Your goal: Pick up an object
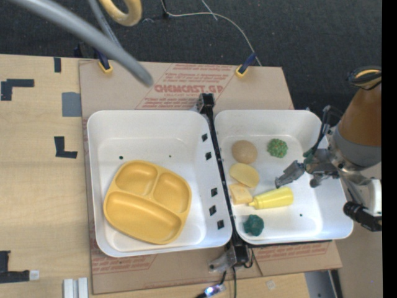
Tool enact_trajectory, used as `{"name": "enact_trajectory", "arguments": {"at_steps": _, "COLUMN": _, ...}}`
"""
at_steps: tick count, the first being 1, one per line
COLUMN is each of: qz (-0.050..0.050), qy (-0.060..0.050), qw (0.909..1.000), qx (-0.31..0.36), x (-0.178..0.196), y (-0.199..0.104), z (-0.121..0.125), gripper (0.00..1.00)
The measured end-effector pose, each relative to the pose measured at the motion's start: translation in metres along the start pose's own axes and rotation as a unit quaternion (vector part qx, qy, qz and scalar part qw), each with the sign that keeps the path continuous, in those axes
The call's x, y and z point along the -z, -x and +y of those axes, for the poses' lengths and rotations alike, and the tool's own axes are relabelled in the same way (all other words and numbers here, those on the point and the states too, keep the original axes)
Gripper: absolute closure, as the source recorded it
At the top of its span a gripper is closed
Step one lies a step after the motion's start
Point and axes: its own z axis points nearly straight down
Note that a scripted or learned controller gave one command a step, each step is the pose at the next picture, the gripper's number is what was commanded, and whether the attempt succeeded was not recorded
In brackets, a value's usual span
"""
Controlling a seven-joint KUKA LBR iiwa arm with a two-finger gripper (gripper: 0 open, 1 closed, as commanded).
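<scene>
The right bin [310,225] holds several small things: a tan round piece [244,151], a green knobbly ball [277,147], a pale yellow lump [245,174], a yellow block [240,195], a yellow bottle [273,198] lying on its side and a teal lump [253,225]. My gripper [299,177] hangs over the right half of this bin, just right of and above the yellow bottle. Its fingers are spread open with nothing between them. One dark finger [286,174] points left toward the bottle and stops short of it.
The left bin [99,135] holds a yellow divided plate [147,200]. A black divider [214,166] runs between the bins. Both bins rest on a cardboard sheet [186,85]. A grey hose [74,23] crosses the top left.
</scene>
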Motion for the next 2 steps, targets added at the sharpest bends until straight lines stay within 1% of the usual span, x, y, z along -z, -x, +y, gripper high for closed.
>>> {"name": "enact_trajectory", "arguments": {"at_steps": 1, "qz": -0.001, "qy": 0.007, "qw": 1.0, "qx": 0.002, "x": 0.007, "y": -0.001, "z": 0.003, "gripper": 0.0}}
{"name": "enact_trajectory", "arguments": {"at_steps": 2, "qz": -0.001, "qy": 0.004, "qw": 1.0, "qx": 0.002, "x": -0.054, "y": -0.004, "z": -0.004, "gripper": 0.0}}
